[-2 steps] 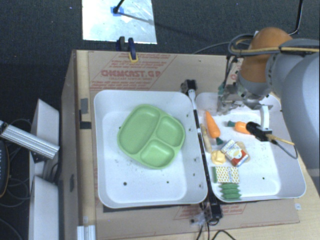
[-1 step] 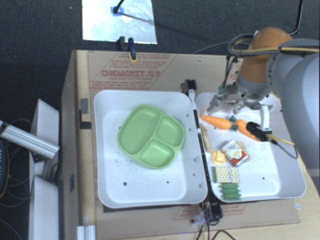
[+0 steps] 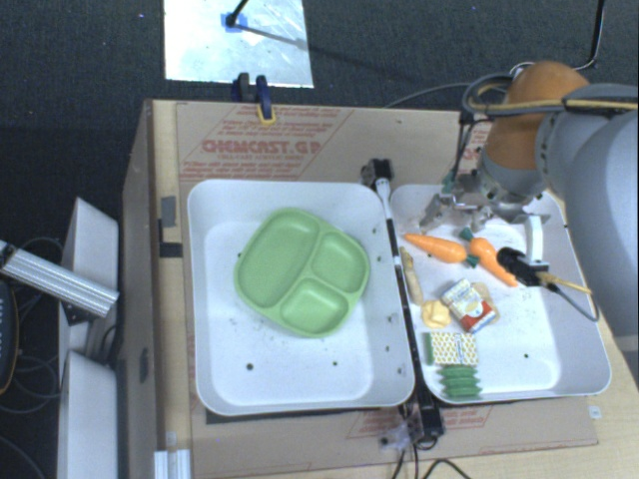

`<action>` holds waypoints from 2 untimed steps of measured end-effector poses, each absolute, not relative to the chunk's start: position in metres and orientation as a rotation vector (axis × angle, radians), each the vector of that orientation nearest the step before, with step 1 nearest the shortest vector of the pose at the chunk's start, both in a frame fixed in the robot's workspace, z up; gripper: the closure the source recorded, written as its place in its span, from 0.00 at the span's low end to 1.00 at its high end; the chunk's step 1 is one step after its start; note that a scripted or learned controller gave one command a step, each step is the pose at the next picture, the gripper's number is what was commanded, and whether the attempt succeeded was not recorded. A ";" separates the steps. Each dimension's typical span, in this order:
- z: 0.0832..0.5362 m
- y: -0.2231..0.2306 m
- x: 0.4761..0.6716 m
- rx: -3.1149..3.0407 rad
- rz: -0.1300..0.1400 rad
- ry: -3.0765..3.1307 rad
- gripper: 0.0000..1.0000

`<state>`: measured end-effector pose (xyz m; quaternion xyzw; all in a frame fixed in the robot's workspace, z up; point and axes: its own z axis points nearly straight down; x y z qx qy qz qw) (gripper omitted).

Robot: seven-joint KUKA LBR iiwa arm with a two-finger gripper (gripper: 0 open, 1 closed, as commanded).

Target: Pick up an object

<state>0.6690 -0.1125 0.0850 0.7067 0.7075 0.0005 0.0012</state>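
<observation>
1. Brown board (image 3: 262,150) with red print is lying under both bins, covering the bench top.
2. Left bin (image 3: 215,302) and right bin (image 3: 564,352) are sitting side by side, their inner rims touching along the middle.
3. Grey arm (image 3: 594,153) is reaching in from the right, with its orange band above the far end of the right bin.
4. Green plate (image 3: 303,270), with three compartments, is lying flat in the middle of the left bin, with nothing on it.
5. Gripper (image 3: 465,208) is hanging over the far part of the right bin, near the inner rim. I cannot tell whether it is open or closed, and nothing is showing as held.
6. Long carrot (image 3: 436,247) is lying on the bin floor just in front of the gripper, pointing toward the left bin.
7. Short carrot (image 3: 491,259) is lying just right of the long one, angled, with their ends close together.
8. Red and white packet (image 3: 469,304) is lying tilted near the middle of the right bin, in front of the carrots.
9. Green-and-white pack (image 3: 451,347) is lying flat nearer the front, by the inner rim.
10. Yellow piece (image 3: 435,314) is sitting just left of the red and white packet, touching or nearly touching it.
11. Small green item (image 3: 459,380) is lying at the front edge of the right bin, just beyond the green-and-white pack; too small to identify.
</observation>
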 end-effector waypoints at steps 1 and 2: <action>0.084 -0.089 0.619 2.219 0.001 2.223 0.00; 0.085 -0.087 0.636 2.217 0.003 2.224 0.00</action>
